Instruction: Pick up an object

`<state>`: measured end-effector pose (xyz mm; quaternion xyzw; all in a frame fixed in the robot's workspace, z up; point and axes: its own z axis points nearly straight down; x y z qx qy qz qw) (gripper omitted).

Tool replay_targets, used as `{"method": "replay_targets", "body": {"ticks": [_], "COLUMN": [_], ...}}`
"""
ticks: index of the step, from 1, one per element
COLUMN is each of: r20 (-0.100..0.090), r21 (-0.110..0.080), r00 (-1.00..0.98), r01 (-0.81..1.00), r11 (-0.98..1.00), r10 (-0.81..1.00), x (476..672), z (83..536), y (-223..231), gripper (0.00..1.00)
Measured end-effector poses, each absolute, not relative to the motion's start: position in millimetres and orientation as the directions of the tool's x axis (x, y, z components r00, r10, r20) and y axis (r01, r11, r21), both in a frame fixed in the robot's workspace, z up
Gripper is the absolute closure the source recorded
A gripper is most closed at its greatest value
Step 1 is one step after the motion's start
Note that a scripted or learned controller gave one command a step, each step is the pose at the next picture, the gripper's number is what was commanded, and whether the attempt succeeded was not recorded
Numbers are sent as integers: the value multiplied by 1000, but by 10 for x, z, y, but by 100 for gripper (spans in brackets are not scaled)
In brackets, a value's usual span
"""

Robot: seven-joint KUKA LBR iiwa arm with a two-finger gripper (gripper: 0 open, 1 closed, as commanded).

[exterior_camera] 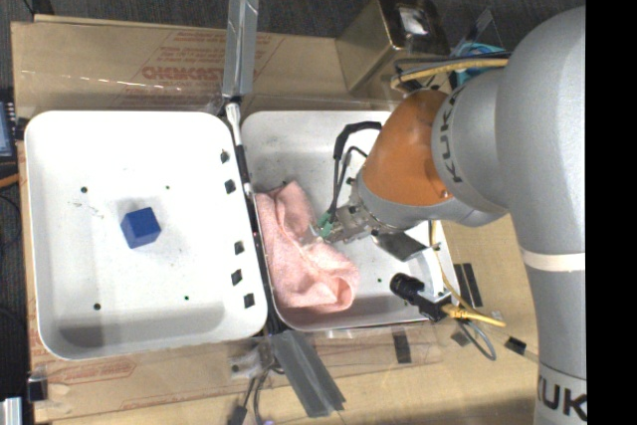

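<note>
Gripper (333, 227) on grey arm with orange band (403, 164) reaching into right-hand shallow white bin (299, 129), tip sitting at right edge of crumpled pink cloth (299, 254). Finger state: cannot tell, wrist hiding much of it, nothing seen clamped between them. Cloth lying along that bin's left side. Small blue cube (141, 226) lying alone in left-hand white bin (60, 144), well apart from gripper

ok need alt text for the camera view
A grey robot arm reaches from the right into the right bin, its gripper low over a crumpled pink cloth. The left bin holds a small blue cube.
</note>
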<state>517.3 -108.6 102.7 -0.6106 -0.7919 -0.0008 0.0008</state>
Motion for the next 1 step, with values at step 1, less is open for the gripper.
{"method": "replay_targets", "body": {"ticks": [1], "r20": [1], "r21": [-2], "r00": [-276], "r01": [961], "r11": [276], "r10": [961], "x": [5651], "z": [1918], "y": [-830], "gripper": [100]}}
